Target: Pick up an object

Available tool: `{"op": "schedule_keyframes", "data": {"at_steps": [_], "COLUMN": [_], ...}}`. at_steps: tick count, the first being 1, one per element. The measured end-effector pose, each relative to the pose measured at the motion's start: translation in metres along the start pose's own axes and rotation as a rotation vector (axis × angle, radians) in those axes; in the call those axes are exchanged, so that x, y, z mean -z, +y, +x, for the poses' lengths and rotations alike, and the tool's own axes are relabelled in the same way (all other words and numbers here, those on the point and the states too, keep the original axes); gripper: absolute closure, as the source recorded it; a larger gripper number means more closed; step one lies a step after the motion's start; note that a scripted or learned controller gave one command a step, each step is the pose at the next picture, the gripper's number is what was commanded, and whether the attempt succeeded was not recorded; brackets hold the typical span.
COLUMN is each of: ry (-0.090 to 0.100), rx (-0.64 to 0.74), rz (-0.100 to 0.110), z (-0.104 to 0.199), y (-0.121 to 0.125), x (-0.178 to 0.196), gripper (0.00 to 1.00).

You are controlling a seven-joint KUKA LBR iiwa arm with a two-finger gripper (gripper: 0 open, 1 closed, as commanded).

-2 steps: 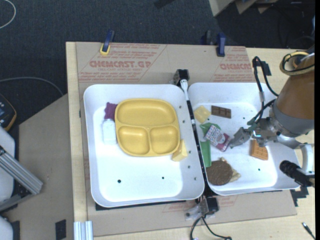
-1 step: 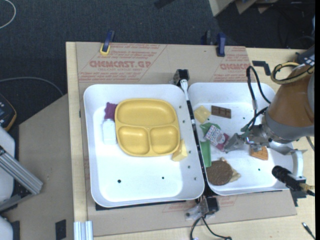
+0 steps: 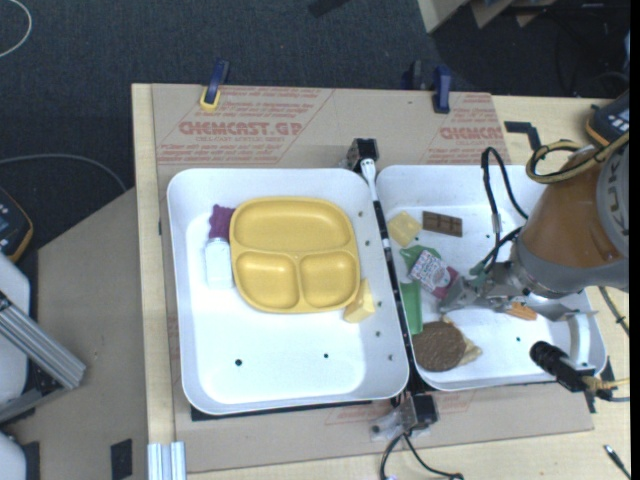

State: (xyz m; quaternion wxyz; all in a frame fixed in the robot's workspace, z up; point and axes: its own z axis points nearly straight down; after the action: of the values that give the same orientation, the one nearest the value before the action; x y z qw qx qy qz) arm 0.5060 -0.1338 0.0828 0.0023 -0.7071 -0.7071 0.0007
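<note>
I have the gripper low in the right bin, its tips among clutter; I cannot tell how the jaws stand. The packet lies just beside them, the cookie below. They may nudge both and catch neither.

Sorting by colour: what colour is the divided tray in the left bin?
Yellow divided tray, camera view.

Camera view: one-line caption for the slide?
Arm's gripper low in the right bin among small items; yellow divided tray sits in the left bin.
</note>
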Motion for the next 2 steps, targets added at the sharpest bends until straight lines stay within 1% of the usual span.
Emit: {"op": "schedule_keyframes", "data": {"at_steps": [1,2], "ry": [-0.002,-0.005], "rx": [-0.002,-0.001], "rz": [-0.005,-0.009], "z": [-0.001,-0.006], "y": [0.001,0.001], "x": [0.012,0.055], "gripper": [1.00,1.00]}}
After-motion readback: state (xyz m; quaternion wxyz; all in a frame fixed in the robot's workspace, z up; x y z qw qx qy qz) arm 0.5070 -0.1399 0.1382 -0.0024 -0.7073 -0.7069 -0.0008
